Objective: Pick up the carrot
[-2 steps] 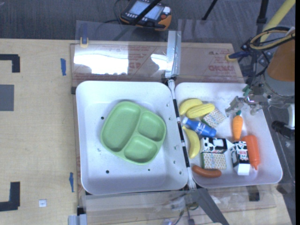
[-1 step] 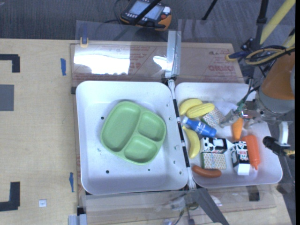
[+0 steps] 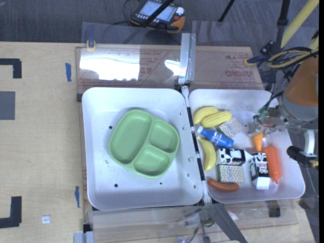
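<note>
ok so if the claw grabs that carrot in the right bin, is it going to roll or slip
The carrot looks like smooth, glossy toy plastic, so it may slip in a loose pinch. Its long rounded shape suggests it could roll if nudged sideways. It lies close beside the milk carton, which might block rolling that way.

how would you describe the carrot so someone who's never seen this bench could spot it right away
Look in the right-hand shallow white bin, at its far right side near the arm. The long orange carrot lies there beside a small black-and-white carton. It is the plain orange tapered stick, unlike the yellow bananas and red-brown sausage.
</note>
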You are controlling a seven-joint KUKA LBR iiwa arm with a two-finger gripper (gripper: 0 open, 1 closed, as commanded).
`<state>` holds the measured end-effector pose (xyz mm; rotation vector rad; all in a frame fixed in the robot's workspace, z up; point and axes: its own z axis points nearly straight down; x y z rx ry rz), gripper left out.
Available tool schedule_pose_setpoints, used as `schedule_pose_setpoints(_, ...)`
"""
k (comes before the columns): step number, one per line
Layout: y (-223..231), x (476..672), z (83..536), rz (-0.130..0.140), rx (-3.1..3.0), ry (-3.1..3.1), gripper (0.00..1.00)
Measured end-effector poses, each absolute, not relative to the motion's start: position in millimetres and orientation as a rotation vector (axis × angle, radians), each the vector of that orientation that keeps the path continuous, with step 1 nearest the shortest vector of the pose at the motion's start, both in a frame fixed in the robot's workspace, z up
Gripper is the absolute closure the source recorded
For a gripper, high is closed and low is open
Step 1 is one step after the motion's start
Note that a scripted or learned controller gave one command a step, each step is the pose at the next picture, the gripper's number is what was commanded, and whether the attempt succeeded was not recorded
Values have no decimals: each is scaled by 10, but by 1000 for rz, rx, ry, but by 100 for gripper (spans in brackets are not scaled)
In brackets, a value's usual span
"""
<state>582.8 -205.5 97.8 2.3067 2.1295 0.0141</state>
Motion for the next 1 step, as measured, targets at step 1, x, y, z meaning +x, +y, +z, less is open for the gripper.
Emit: schedule_pose_setpoints(1,-1358,5997,1952,1,2307,2132,100)
